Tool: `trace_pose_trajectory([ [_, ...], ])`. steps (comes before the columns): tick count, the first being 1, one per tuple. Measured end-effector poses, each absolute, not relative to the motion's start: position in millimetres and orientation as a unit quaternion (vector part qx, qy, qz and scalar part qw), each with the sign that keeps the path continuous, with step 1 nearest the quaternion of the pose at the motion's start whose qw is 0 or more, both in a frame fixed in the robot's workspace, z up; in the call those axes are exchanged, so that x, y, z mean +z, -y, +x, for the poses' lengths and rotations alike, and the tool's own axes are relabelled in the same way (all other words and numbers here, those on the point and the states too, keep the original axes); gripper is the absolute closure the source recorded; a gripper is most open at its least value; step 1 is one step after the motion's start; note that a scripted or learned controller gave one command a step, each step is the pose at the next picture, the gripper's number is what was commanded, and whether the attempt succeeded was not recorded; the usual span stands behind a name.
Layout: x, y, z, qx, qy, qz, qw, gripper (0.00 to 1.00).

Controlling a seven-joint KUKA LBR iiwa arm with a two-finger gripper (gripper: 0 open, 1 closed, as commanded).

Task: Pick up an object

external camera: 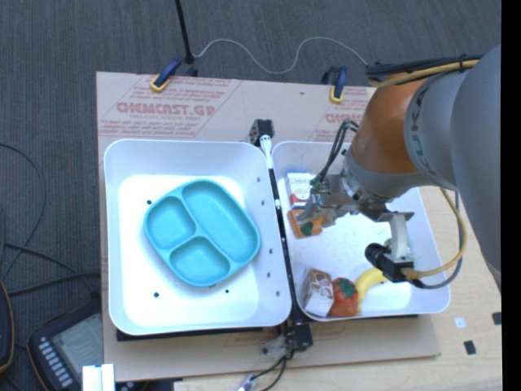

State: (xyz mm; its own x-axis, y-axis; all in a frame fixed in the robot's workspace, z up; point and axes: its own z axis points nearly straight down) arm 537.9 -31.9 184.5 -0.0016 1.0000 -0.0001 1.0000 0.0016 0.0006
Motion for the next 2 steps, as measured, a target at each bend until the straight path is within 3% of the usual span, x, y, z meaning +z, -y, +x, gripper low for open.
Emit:
trace_pose_trajectory([
  [1, 193.5, -51.6, 483.2, -0.0004, -0.708, 0.706, -0.001, 1.00],
  [2, 203.0, -50.8, 483.7, -0.0010, -0.708, 0.707, 0.000, 1.00],
])
